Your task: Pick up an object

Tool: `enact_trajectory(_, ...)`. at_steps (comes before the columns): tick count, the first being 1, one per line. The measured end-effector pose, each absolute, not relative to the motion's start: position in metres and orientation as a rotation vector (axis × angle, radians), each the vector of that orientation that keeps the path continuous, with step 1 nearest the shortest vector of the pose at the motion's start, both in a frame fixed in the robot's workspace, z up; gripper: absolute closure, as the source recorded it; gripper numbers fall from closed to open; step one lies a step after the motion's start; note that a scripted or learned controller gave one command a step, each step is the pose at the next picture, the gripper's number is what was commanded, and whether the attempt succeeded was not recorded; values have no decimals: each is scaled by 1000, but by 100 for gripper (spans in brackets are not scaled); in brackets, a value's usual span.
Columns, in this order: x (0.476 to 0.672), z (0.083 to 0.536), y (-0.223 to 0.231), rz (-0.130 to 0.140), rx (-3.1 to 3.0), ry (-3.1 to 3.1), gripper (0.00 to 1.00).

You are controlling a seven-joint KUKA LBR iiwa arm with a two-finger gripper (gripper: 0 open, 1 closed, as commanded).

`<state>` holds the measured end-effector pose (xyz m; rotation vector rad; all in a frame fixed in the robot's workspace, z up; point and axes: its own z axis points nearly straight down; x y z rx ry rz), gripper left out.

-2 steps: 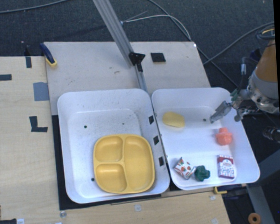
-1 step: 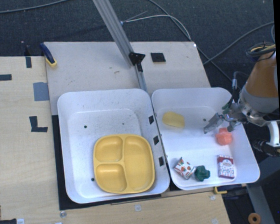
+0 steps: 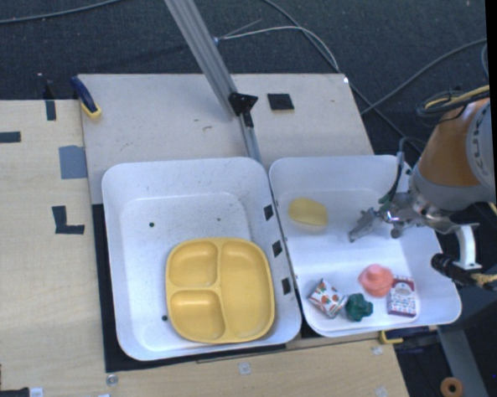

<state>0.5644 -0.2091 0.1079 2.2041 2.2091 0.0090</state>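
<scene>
Claw (image 3: 369, 223): low in right white bin (image 3: 339, 173), fingers splayed apart, nothing between them.
Likely target: pale yellow rounded lump (image 3: 308, 212), just left, unobstructed.

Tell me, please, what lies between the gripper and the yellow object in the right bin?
Nothing: the camera view shows only bare white bin floor between the gripper and the yellow object.

A robotics lab: taped bench (image 3: 177, 122), loose cables (image 3: 306, 35) on dark carpet, two white bins (image 3: 121, 243).
</scene>
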Motion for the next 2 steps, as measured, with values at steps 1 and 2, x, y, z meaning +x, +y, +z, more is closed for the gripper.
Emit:
enact_trajectory(1, 559, 112, -206, -3, 2221, 2225, 100)
enact_trajectory(2, 556, 172, -200, 1, 2218, 2222, 100)
